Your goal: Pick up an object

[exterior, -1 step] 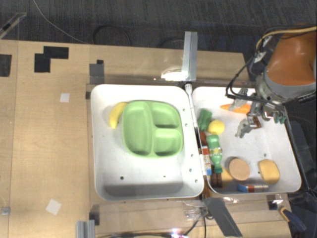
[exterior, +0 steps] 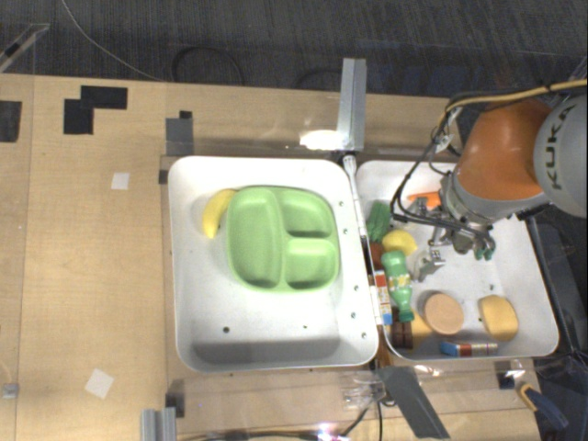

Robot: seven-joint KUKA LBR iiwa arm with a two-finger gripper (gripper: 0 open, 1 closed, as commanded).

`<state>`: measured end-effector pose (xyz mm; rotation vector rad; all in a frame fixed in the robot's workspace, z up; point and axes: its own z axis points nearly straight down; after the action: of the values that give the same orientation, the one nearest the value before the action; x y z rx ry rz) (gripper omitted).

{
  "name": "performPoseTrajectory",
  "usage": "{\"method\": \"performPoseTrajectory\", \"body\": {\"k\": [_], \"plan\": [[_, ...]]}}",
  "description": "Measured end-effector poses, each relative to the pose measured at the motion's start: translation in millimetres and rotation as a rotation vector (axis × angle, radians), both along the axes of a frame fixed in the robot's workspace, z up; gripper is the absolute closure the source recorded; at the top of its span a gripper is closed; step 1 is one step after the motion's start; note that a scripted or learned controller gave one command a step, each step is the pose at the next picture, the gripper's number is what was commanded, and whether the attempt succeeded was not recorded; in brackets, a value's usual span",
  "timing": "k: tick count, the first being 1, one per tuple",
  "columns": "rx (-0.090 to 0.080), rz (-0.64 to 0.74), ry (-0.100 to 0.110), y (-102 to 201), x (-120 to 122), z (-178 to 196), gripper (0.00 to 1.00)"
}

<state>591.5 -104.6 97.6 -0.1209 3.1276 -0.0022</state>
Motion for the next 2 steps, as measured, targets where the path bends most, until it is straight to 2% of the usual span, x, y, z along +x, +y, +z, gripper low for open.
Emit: {"method": "performPoseTrajectory", "body": {"k": [1,2], "plan": [[-0.006,-0.125,-0.012,12.3,-51.7,-6.2,0.00],[-0.007,-0.119,-0.027,13.4,-46.7,8.5,1.00]]}}
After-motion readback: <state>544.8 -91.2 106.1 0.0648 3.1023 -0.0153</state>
